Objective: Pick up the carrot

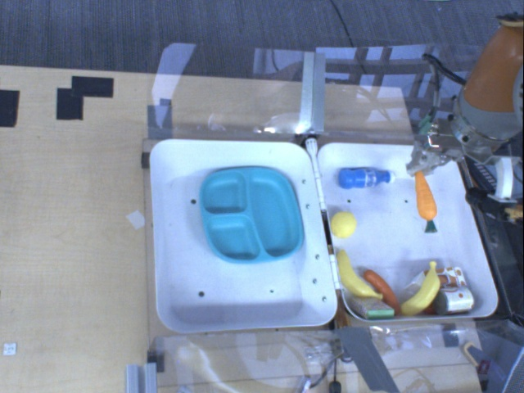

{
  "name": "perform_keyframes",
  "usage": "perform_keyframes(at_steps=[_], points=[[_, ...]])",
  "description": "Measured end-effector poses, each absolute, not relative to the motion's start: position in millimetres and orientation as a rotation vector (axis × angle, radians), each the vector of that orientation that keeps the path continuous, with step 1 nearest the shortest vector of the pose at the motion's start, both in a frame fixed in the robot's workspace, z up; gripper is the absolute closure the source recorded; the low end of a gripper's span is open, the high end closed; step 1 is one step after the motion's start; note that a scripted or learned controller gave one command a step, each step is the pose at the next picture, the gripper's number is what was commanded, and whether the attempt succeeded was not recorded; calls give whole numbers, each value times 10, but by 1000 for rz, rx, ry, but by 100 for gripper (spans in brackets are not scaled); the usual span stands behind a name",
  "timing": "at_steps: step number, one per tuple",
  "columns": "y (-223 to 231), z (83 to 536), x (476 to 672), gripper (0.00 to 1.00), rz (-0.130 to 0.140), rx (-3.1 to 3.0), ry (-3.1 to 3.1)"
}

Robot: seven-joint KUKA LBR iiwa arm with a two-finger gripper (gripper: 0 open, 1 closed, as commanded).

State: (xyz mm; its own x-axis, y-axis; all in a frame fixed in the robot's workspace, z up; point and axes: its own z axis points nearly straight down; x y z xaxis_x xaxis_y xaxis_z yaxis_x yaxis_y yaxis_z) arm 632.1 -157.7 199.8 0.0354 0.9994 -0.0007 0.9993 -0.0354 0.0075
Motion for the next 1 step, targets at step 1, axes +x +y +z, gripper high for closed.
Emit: perform_keyframes(at_steps=[1], points=[[-1144, 1734, 6503, 100, 5, 2007, 2411]])
